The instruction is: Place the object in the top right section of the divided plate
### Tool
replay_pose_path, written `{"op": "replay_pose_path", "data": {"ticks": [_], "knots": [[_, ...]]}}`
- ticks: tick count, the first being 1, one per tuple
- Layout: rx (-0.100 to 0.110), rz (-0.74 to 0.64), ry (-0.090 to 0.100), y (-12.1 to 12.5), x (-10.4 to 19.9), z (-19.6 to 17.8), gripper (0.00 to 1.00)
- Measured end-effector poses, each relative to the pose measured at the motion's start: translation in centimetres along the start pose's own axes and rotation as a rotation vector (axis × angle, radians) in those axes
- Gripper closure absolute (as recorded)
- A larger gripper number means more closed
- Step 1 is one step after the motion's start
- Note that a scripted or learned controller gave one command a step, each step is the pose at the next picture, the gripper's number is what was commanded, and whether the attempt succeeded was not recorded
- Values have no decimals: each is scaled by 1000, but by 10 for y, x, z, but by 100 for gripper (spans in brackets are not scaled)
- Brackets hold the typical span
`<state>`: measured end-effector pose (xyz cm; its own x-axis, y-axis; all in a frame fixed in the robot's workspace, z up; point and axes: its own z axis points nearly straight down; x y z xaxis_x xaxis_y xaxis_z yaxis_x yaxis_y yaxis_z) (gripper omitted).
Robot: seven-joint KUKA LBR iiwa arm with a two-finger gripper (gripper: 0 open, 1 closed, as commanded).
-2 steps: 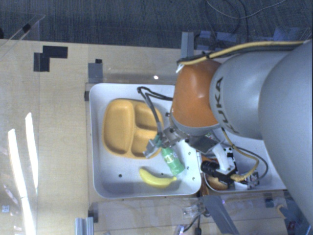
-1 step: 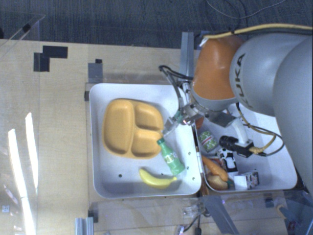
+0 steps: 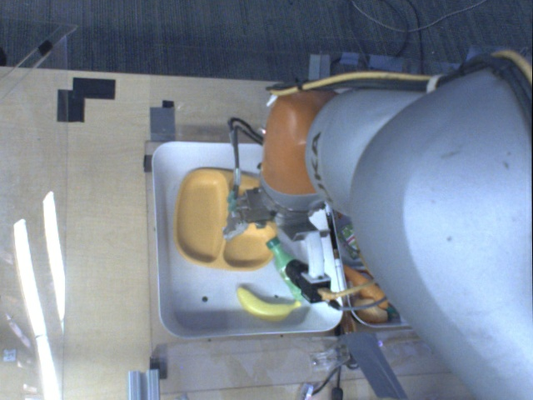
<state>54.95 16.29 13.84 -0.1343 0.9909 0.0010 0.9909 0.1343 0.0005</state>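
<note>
A yellow divided plate lies in the left white bin. Its large section is on the left and a smaller section shows at its lower right. My gripper hangs over the plate's right side, near the ridge between the sections, and hides the upper right part. A yellow banana lies on the bin floor just below the plate. A green stick-like object with a dark end slants between the plate and the banana, close under my wrist. I cannot make out anything held in the gripper.
The grey arm with its orange band covers most of the right bin. Orange items peek out beneath it there. Bare white floor shows in the left bin's lower left corner. Wooden bench spreads to the left.
</note>
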Motion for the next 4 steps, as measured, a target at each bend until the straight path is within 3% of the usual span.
{"op": "replay_pose_path", "data": {"ticks": [1, 2, 3, 4], "knots": [[-16, 186, 4, -38, 8, 32, 0], [-11, 599, 9, -15, -32, 47, 0], [60, 1022, -16, 28, -16, 45, 0], [41, 1019, -27, 30, -24, 39, 100]]}}
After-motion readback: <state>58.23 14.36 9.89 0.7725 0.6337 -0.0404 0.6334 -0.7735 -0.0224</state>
